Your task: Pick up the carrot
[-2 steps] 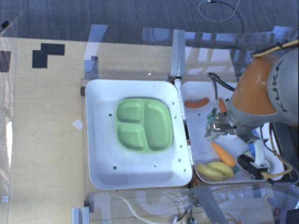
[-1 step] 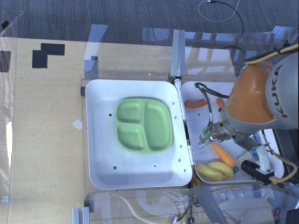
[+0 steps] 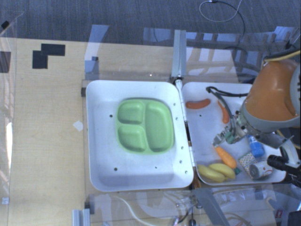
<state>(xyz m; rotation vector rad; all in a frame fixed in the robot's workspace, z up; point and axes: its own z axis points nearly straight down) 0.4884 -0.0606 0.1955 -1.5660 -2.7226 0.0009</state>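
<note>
Carrot [image 3: 226, 157] lay in the right bin [image 3: 200, 126], toward its 5 o'clock corner, bare on the white floor. Its long axis ran from about 10 o'clock to 4 o'clock, with the narrower end toward 10 o'clock, near the tool, and the thicker end toward 4 o'clock. Two bananas [image 3: 216, 171] sat just beside it at 7 o'clock, and a patterned packet [image 3: 246, 161] was close at 3 o'clock.

The tool [image 3: 227, 136] hung over the bin just off the carrot's 12 o'clock side, close to its narrow end; whether it was apart or together I could not tell, since the arm's orange band [image 3: 273, 91] and wrist clutter hid that part.

To do the reach well, I judged the tool should shift toward 5 o'clock until centred over the carrot's middle, then turn so its closing line crossed the long axis, running roughly 1 o'clock to 7 o'clock. Gripping at the middle rather than the taper would lessen the chance of the carrot squirting out. The bananas left little room on the 7 o'clock side, so a straight descent looked safest.

Elsewhere, a sausage [image 3: 198, 103] and a small red pepper [image 3: 222, 111] lay toward 12 o'clock, and the left bin [image 3: 99, 126] held a green divided plate [image 3: 143, 126].
</note>
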